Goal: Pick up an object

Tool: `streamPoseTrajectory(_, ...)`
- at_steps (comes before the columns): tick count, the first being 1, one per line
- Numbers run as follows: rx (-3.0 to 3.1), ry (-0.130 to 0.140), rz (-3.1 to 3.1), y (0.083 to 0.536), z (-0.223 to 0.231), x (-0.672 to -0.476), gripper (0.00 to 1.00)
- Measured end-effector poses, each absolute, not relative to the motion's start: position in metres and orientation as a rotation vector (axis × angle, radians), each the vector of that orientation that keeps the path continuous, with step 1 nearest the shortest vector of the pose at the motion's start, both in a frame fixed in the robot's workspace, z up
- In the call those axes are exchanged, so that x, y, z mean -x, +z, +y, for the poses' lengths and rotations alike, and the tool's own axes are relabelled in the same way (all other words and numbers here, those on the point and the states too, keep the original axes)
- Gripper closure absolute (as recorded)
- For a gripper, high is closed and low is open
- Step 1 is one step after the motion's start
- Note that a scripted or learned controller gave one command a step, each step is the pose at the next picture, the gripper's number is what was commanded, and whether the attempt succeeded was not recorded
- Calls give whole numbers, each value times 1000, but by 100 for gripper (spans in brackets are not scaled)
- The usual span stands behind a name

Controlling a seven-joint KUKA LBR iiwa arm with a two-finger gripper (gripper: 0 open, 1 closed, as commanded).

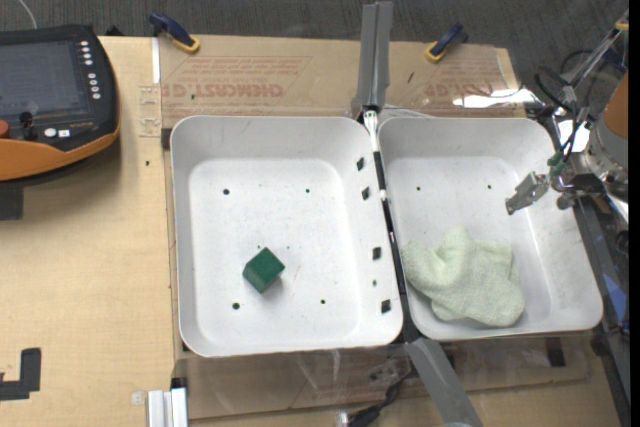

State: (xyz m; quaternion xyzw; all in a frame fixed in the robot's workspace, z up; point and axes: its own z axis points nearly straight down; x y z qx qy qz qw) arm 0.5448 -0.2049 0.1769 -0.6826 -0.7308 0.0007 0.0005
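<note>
- Two white bins sit side by side on a bench: the left bin [190, 215] and the right bin [560, 305], touching along a shared middle edge.
- A green cube [264, 269] lies alone on the floor of the left bin, in its lower half, slightly left of centre and clear of every wall.
- A pale green cloth [468, 283] lies crumpled in the right bin, towards the near wall, spreading from close to the middle edge across most of the bin's floor width.
- The gripper [522, 195] hangs over the right part of the right bin, above and to the right of the cloth, apart from it.
- Nothing shows between its fingers; whether they are open or closed I cannot tell, since they appear as one small grey tip.
- The arm [610, 145] comes in from the right edge, with cables bunched around the wrist.
- A sheet of brown cardboard [250, 80] lies flat under the far side of both bins, with mirrored red print on it.
- Two clamps pin that cardboard at its far edge: the left clamp [175, 32] and the right clamp [445, 42], both blue and orange.
- A grey post [375, 55] stands behind the join between the bins.
- A teach pendant [50, 100], with a dark screen and an orange body, rests on the bench to the far left, well apart from the bins.
</note>
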Motion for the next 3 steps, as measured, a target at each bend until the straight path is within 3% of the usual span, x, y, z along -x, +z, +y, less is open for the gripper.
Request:
streamPoseTrajectory(1,1803,1,-2575,116,-170,-625,0)
streamPoseTrajectory(2,1648,0,-2675,92,-169,-588,0)
streamPoseTrajectory(3,1653,0,-2675,102,-170,-588,100)
